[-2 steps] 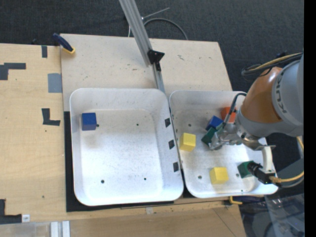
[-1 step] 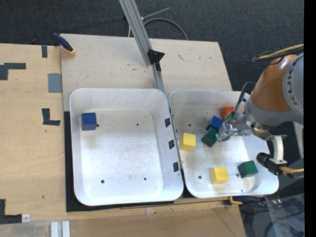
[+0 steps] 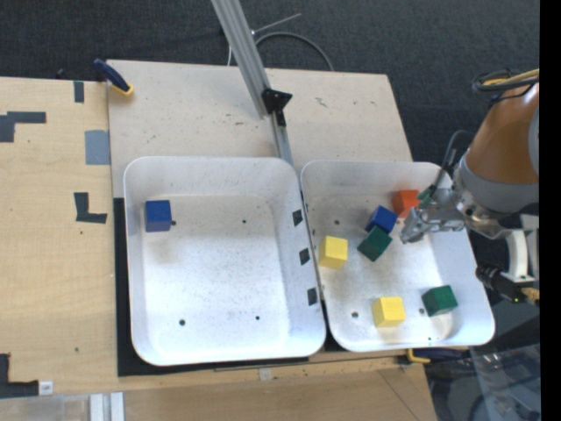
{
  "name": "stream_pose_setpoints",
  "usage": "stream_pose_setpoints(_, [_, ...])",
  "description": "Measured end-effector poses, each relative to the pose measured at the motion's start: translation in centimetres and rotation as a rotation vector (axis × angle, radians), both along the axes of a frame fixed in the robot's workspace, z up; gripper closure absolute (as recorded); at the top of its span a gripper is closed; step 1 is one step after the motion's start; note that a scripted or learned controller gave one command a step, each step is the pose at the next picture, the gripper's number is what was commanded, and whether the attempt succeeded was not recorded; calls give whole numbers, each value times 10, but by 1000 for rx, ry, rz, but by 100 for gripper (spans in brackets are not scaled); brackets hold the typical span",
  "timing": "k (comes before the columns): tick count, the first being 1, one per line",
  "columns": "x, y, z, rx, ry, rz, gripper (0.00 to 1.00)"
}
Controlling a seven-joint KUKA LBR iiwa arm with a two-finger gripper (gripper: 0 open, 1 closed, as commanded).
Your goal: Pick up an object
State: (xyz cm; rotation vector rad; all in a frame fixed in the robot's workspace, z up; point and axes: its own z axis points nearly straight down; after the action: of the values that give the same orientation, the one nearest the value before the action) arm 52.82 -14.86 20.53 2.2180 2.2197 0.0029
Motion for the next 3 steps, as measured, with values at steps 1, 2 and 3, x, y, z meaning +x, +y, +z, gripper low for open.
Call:
stream_pose_setpoints(1, [2,3,43,0,0,1,100])
stream_pose_setpoints(2, [-4,57,50,3,4,6,100])
stream_pose_setpoints(3, [-9,119,39,3,7,6,100])
